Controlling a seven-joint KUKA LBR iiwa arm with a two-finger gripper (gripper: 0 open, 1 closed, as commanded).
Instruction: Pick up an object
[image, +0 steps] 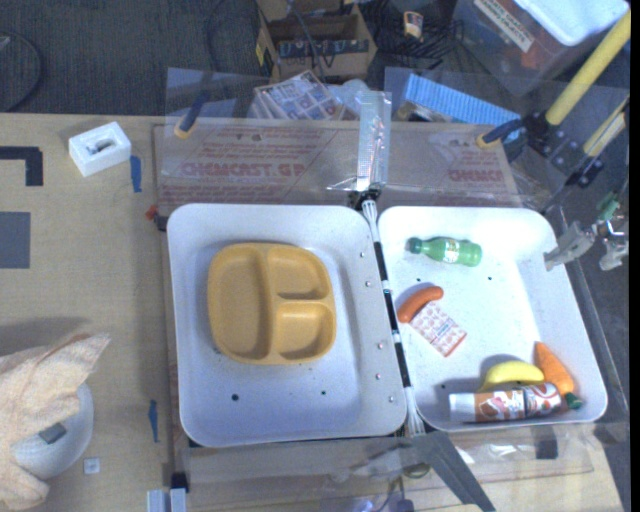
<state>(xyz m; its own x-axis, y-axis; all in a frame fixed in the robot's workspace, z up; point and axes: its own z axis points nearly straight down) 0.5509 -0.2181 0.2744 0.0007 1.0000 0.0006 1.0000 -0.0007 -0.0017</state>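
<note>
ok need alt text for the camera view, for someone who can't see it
Two shallow white bins sit side by side on a bench: the left bin holds a yellow divided plate, the right bin a green bottle, sausage, small packet, banana, carrot and a red-labelled tube. The gripper hangs over the right bin's far right edge.

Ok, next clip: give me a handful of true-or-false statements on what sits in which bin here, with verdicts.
1. The yellow divided tray lies in the left bin. True.
2. The green bottle lies in the left bin. False: it lies near the far edge of the right bin.
3. The banana lies beside the carrot near the right bin's near edge. True.
4. The orange sausage rests on the yellow divided tray. False: it lies in the right bin, next to a small red-and-white packet.
5. A red-and-white can lies on its side in front of the banana. True.
</note>
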